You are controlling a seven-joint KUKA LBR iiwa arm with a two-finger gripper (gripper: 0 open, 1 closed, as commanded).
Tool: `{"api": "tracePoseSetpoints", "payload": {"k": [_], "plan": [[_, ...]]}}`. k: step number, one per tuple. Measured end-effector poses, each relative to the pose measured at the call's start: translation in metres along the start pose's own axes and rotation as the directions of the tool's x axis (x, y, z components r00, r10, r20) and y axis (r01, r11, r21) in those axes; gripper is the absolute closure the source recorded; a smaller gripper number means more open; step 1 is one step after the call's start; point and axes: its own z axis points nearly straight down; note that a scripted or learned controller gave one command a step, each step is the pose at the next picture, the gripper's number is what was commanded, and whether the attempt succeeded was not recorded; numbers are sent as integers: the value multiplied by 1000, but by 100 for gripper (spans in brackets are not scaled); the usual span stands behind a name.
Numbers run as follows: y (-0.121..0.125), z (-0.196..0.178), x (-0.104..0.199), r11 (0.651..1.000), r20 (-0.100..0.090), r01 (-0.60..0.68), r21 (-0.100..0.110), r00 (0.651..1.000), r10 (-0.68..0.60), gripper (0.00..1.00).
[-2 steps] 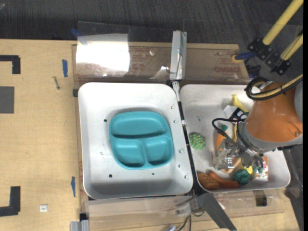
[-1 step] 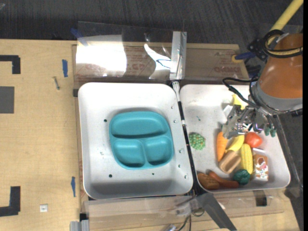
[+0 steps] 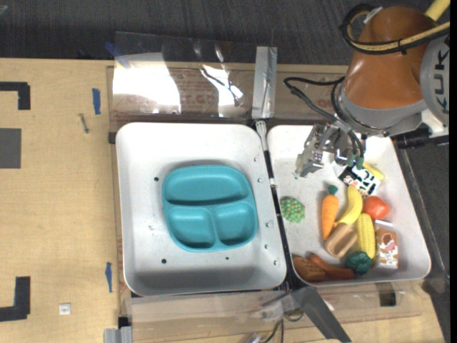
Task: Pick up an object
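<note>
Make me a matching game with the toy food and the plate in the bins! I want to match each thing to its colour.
Things:
1. divided plate
2. carrot
3. banana
4. bumpy round ball

Colours:
A. yellow
B. green
C. teal
D. orange

Right pairs: 1-C, 2-D, 3-A, 4-B.

Hint: the plate lies in the left bin; the other three lie in the right bin, below the gripper.
</note>
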Motion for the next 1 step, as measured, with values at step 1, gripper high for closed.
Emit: {"api": "tracePoseSetpoints", "payload": {"k": [1], "plan": [[-96,76,-11,992,-12,123,5,992,-123,100]]}}
